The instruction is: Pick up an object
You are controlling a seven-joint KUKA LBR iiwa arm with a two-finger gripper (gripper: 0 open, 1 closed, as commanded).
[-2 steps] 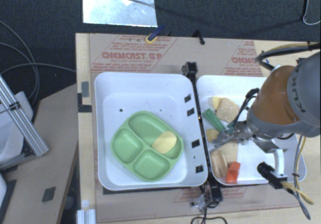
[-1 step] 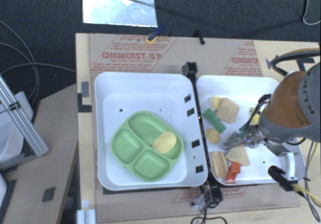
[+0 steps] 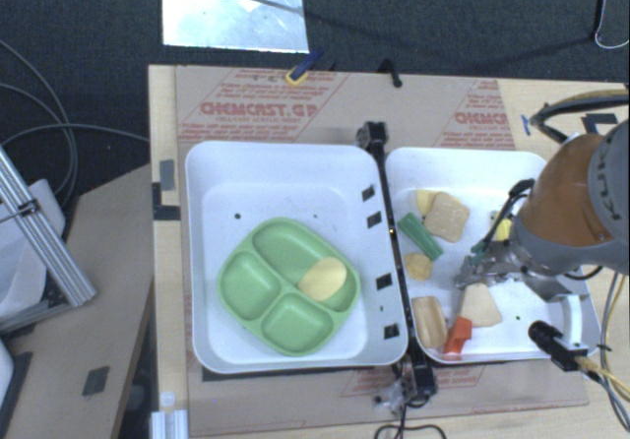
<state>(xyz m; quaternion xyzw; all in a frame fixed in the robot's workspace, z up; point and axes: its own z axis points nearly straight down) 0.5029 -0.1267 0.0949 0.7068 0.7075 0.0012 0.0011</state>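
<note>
Tabletop [image 3: 246, 97]: brown sheet with red lettering, carrying two shallow white bins side by side
Left bin [image 3: 212, 181]: holding one green divided plate [image 3: 285, 284], round, three compartments, lying flat towards the bin's near half
Plate contents: a pale yellow rounded piece [image 3: 323, 279] sitting on the right side of the plate, across the ridge between compartments
Right bin [image 3: 463, 163]: holding a scatter of small food-like objects, mostly in its left and middle parts
Right bin, far group: a tan bread-like slice [image 3: 448, 217] lying just beside a small yellow piece [image 3: 424, 201]
Right bin, left edge: a green stick [image 3: 420, 236] lying at a slant near the divider, with a small yellow chunk [image 3: 419, 267] just below it
Right bin, near edge: a tan oblong piece [image 3: 427, 318] lying next to a red-orange block [image 3: 458, 336], the two almost touching
Right bin, centre: a pale cream wedge [image 3: 480, 306] lying directly under the gripper
Arm [image 3: 576, 196]: grey with an orange band, reaching in from the right and hanging over the right bin's right half
Gripper [image 3: 479, 273]: pointing down-left into the right bin, tips sitting just above or on the cream wedge
Fingers: looking close together, but whether they are pinching anything I cannot tell
Between the bins: a black clamp strip [image 3: 384, 220] running along the shared rims
</note>
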